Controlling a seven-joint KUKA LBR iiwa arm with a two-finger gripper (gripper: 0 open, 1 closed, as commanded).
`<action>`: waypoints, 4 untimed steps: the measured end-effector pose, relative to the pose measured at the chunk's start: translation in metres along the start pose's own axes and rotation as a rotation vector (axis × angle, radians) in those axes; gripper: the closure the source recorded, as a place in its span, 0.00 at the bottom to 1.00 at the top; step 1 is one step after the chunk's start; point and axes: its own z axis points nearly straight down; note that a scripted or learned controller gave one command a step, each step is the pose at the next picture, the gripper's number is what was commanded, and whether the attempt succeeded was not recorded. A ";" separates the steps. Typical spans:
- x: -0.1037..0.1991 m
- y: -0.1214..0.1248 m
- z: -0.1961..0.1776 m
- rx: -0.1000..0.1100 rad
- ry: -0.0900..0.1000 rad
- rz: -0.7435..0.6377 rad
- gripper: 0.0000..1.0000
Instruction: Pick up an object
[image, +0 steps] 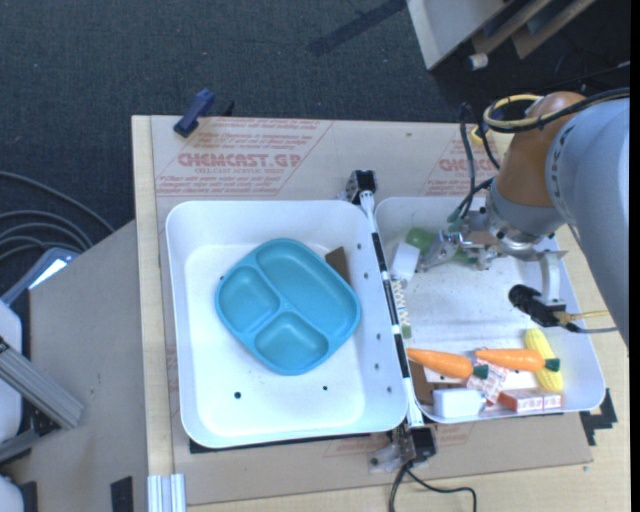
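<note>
Carrots (440, 362) and corn (544, 357) lie untouched at the lower right of the right bin (470, 212) — nothing looks lifted, the whole pick is left — while the gripper (462, 246) sits upper right, jaw state impossible to tell.

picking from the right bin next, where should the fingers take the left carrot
Grip the left carrot across its thick orange middle, coming straight down from above. It lies flat and nearly level in the right bin, long sides mostly free toward the bin's open floor; its right end crowds the small boxes, so stay left of them.
</note>
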 end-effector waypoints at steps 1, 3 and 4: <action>-0.001 0.029 0.006 0.051 0.005 -0.005 0.00; -0.056 -0.034 0.000 0.003 0.001 0.002 0.00; -0.016 0.029 0.007 0.043 0.006 -0.003 0.00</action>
